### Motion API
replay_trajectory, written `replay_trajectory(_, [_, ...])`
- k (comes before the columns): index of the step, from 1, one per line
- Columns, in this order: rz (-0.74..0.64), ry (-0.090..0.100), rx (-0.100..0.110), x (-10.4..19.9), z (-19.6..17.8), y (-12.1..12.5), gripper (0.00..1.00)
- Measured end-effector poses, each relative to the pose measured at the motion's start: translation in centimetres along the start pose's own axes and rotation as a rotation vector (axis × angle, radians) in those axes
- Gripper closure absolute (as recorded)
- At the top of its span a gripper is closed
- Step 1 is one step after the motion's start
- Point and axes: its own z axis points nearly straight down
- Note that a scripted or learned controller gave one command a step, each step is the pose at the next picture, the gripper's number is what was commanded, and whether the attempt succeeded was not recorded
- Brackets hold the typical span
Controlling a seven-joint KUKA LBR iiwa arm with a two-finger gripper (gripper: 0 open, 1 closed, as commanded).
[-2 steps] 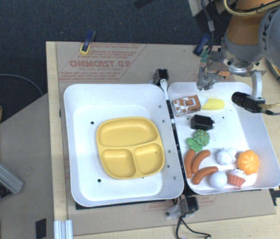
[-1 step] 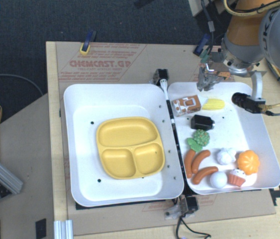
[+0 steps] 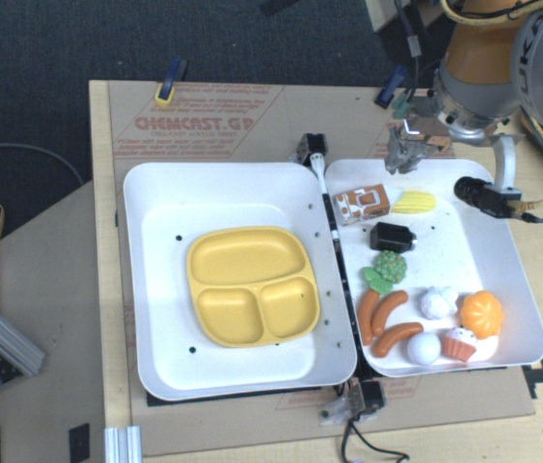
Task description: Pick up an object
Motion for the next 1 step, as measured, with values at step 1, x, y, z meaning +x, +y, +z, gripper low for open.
replay_trajectory(1, [0.0, -0.001, 0.0, -0.49, -0.25, 0.97, 1.0])
